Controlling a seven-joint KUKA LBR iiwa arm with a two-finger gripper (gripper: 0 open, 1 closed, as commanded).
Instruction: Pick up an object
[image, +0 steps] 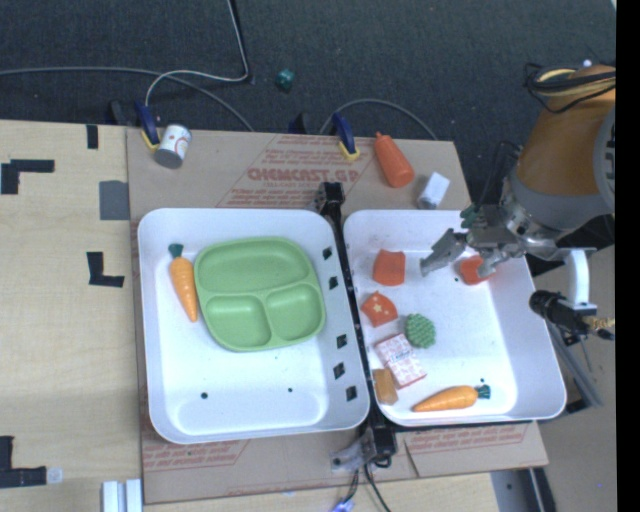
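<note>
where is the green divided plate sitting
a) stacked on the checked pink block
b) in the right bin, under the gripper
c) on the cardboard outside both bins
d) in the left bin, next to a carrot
d, the green divided plate lies in the left bin, with a carrot just beside its left edge.

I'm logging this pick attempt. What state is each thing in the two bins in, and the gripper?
Gripper: open, over the right bin, by a red piece.
Red piece: between the fingers, not clearly gripped.
Green tray: flat in the left bin.
Left carrot: lying beside the tray.
Right carrot: lying on its side.
Red cup: resting apart.
Green ball: at rest.
</note>
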